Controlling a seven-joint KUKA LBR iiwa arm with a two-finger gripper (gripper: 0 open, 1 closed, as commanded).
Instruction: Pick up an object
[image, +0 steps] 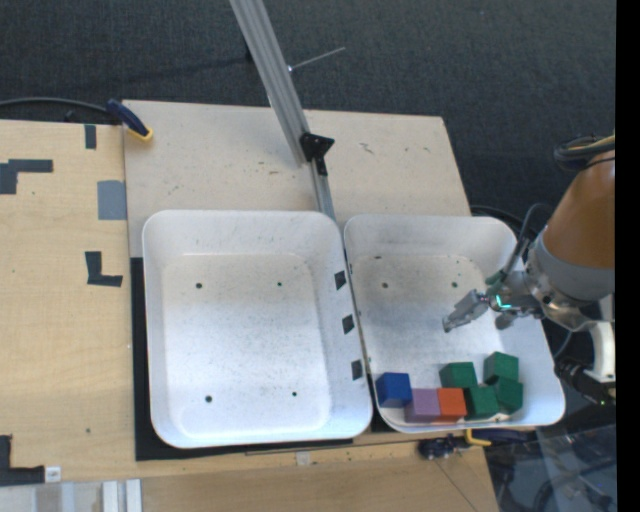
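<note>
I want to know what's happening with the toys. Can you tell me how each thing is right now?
Pincer: above the right bin, holding nothing.
Blue block: lying in the right bin, front edge.
Purple block: touching the orange block.
Green blocks: bunched in the front corner.
Left bin: sitting beside the right bin.

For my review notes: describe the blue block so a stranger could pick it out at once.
Look in the right bin, along its near edge, where a cluster of blocks lies. The blue block sits at the cluster's left end, beside the purple block. It is the one blue piece there.
</note>
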